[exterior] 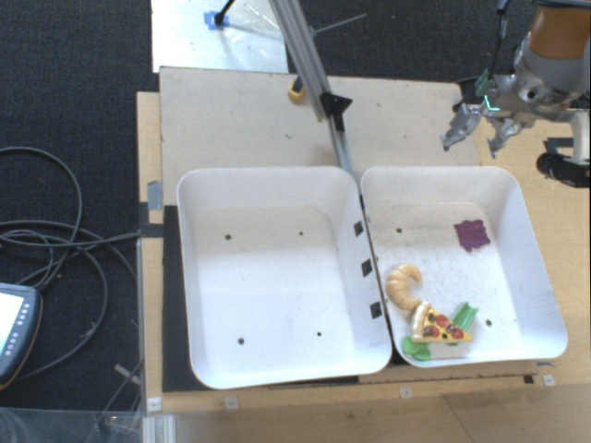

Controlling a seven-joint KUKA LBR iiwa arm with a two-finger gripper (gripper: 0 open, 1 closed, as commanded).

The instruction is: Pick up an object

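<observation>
In the right bin (531,238) lie three toy foods: a purple bunch of grapes (472,234) toward the back right, a tan croissant (404,285) near the front left, and a pizza slice (440,325) on a green leaf (461,317) at the front. My gripper (479,131) hangs above the bench just behind the right bin's back rim, well up and away from the objects. Its two fingers are spread apart, with nothing between them.
The left bin (189,275) sits beside the right one, sharing a middle wall. A slanted metal pole (309,53) crosses the back board down to the bins' junction. Cables and a tablet (14,326) lie on the floor at left.
</observation>
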